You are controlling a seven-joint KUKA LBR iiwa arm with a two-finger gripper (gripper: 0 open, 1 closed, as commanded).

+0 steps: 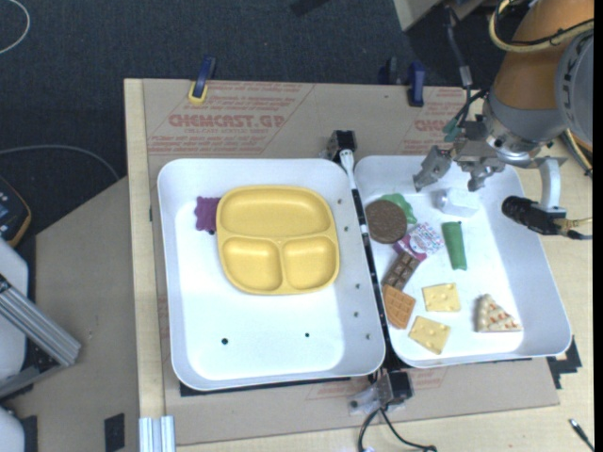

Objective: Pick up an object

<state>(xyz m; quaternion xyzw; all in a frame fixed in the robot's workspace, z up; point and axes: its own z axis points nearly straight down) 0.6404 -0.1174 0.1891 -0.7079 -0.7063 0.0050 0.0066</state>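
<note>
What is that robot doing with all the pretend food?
The robot's gripper hangs open above the back of the right bin, with nothing between its fingers. Below it lie toy foods: a brown cookie, a green stick and cheese pieces. A yellow divided plate sits in the left bin.

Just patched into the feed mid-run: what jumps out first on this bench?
A large yellow three-compartment plastic tray dominates the left white bin. The right white bin holds scattered toy food. The grey arm's gripper hovers over that bin's far end, open with nothing between its fingers.
</note>
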